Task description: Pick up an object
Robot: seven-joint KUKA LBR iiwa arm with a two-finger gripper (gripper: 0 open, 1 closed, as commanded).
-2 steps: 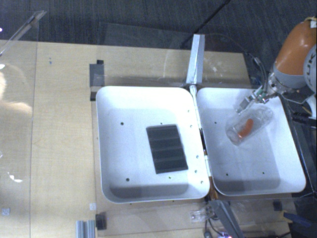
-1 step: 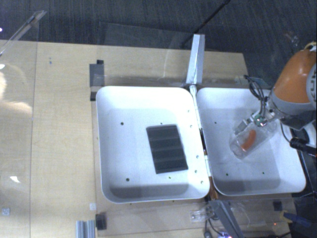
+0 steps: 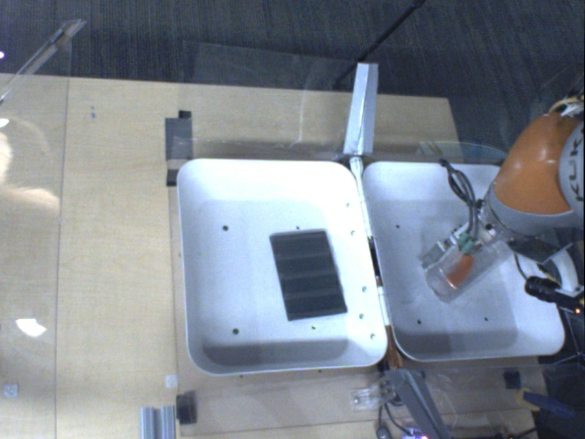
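A dark grey ribbed rectangular pad (image 3: 309, 274) lies flat in the middle of the left bin (image 3: 206, 245), slightly turned. My gripper (image 3: 454, 270) is down inside the right bin (image 3: 402, 208), near its middle, reaching in from the right under the orange-banded wrist (image 3: 539, 176). A small orange-red patch (image 3: 464, 266) shows at the gripper's pale, translucent tip. I cannot tell whether it is a separate object or part of the gripper. The gripper is a full bin's width away from the dark pad.
A raised divider (image 3: 370, 254) separates the two bins. A metal post (image 3: 361, 117) stands behind their join. Cables (image 3: 457, 186) loop from the wrist over the right bin's back. Clamps and wires (image 3: 402, 401) sit at the bench's front edge.
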